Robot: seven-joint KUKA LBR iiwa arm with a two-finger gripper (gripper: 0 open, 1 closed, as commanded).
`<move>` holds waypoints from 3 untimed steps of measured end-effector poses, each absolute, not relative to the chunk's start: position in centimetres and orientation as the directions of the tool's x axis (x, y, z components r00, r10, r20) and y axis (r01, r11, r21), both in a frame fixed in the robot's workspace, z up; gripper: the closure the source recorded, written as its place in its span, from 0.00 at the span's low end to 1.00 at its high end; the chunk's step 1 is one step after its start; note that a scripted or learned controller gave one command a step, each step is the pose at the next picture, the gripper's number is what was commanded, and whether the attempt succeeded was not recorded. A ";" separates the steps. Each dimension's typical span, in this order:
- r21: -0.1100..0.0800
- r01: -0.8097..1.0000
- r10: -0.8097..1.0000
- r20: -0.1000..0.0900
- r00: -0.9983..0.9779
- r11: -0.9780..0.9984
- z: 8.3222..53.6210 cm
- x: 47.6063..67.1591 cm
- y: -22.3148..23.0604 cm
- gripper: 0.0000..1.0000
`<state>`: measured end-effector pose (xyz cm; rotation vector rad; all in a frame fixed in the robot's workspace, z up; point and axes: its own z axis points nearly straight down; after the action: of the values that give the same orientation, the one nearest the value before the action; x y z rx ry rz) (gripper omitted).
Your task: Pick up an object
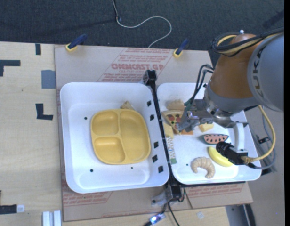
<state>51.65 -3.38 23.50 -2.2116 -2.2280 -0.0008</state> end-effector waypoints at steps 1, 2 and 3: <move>-0.004 1.000 1.000 0.002 -0.006 0.006 21.8 51.1 1.9 1.00; -0.001 1.000 1.000 0.002 -0.007 0.007 23.4 51.1 6.4 1.00; -0.004 1.000 1.000 -0.001 0.000 0.000 21.5 50.7 5.0 1.00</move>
<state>50.74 5.05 21.51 -2.2198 -2.2201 0.0066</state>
